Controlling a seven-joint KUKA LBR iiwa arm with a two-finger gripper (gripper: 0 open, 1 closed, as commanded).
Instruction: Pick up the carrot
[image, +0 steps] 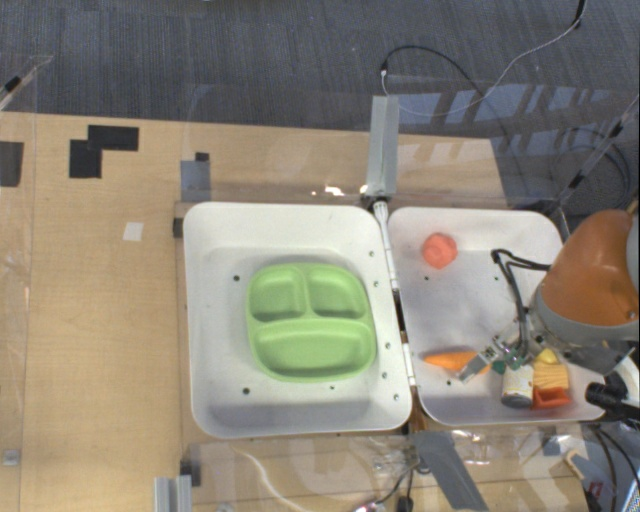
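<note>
The carrot (447, 359) is small and orange and lies flat near the front left of the right bin (470, 235). My gripper (483, 362) is low over the bin floor at the carrot's right end, close to it or touching it. The grey arm with its orange band (600, 275) reaches in from the right above it. The carrot rests on the bin floor and is not lifted.
A pink ball (439, 250) sits at the back of the right bin. A white cylinder (516, 386) and a yellow and orange block (550, 383) lie just right of the gripper. A green divided plate (311, 321) lies in the left bin (215, 300).
</note>
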